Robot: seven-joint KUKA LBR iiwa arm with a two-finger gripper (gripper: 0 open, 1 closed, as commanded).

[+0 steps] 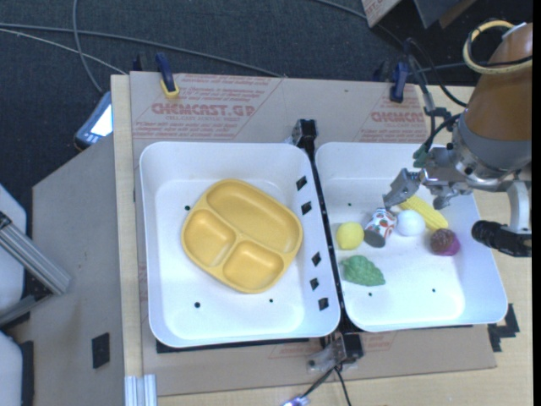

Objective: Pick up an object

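Nearest, at lower centre-right of the frame, a green leafy plastic piece (363,270) lies in the right white bin (473,307). Above it sit a yellow ball (349,235), a white ball (410,222), a yellow corn cob (425,211) and a purple round fruit (444,242). A yellow three-compartment plastic plate (242,235) fills the left white bin (169,311). The end effector (412,191) hangs over the corn, released, grasping nothing.

We see the tray (243,235) filling the left bin's (161,252) middle, rim strips bare. Right of the tray, toys cluster near the gripper (406,191); open floor beyond the green toy (363,271).
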